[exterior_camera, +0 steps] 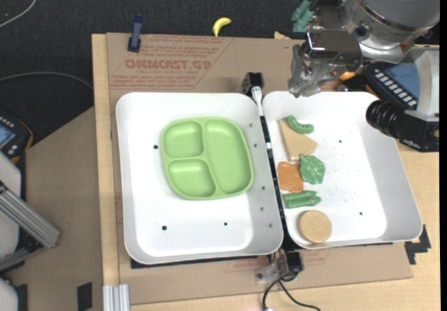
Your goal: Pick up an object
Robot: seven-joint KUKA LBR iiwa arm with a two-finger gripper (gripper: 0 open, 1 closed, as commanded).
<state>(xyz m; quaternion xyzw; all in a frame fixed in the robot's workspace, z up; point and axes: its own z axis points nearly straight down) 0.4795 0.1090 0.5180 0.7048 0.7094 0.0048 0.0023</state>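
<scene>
My gripper (305, 86) hangs above the back left corner of the right bin (370, 184), with nothing seen between its fingers. Below it, along that bin's left side, lie a curved green piece (299, 125), a tan wedge (297, 140), an orange block (290, 175), a green leafy piece (312, 168), a green bean pod (301, 199) and a round tan disc (314, 226). None of them touches the gripper.
The left bin (140, 219) holds a light green divided plate (207, 158). A cardboard sheet (167, 61) lies behind the bins, with a blue clip (135, 33) and a small yellow banana (221, 24) near its far edge.
</scene>
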